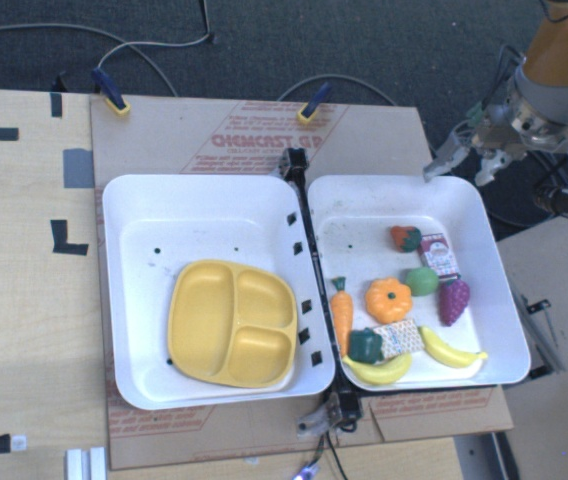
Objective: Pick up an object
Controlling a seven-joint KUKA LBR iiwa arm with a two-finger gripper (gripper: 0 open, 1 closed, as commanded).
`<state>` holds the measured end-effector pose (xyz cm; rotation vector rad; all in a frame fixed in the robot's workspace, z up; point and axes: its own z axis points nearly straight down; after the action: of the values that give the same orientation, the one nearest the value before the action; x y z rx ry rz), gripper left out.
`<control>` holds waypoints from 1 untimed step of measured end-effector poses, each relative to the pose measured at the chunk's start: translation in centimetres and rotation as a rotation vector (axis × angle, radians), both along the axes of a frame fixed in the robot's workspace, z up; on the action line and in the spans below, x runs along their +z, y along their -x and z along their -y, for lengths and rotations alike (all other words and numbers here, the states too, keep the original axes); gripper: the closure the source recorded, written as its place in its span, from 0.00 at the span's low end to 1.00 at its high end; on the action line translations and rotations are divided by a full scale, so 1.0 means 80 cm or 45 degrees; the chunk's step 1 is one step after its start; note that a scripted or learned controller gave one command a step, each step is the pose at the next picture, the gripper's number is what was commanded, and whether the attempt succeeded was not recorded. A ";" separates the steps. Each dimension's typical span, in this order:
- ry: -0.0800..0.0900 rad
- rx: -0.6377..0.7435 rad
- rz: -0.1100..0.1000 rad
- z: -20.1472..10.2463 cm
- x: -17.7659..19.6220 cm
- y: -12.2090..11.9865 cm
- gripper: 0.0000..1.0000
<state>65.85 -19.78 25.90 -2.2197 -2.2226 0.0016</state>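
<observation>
Carrot (341, 316) lengthwise along right bin's (494, 268) left wall, end effector (457, 166) spread open, holding nothing.

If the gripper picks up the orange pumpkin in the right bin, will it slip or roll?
The pumpkin looks like a rounded, glossy toy, so the fingers might slide off its curved sides. It is probably light and stiff. Nudged, it may roll a little, though the green piece and the packet close beside it would likely stop it.
</observation>
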 end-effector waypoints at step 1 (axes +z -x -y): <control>-0.002 0.000 -0.004 -0.068 -0.136 0.063 0.00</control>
<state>60.79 -14.32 15.05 -2.2168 -2.2204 0.0031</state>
